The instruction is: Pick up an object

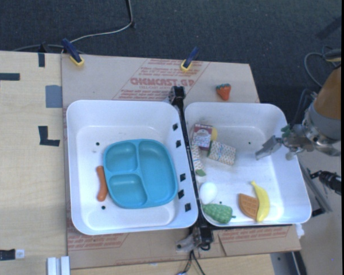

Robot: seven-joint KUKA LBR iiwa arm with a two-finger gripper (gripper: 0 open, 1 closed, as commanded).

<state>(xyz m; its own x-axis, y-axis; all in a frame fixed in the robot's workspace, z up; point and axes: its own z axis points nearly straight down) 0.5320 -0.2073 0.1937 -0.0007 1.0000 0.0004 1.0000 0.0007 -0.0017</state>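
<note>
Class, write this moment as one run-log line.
gripper: over right bin, nothing visibly held | banana: lying near front wall | blue tray: in left bin

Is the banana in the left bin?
No, the banana lies in the right bin, beside an orange slice; the left bin holds the blue tray.

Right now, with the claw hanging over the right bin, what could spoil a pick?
The claw sits near the right white bin's far wall, away from the items, so it could close on nothing. The yellow toy banana touches the orange slice, so both might shift together.
</note>
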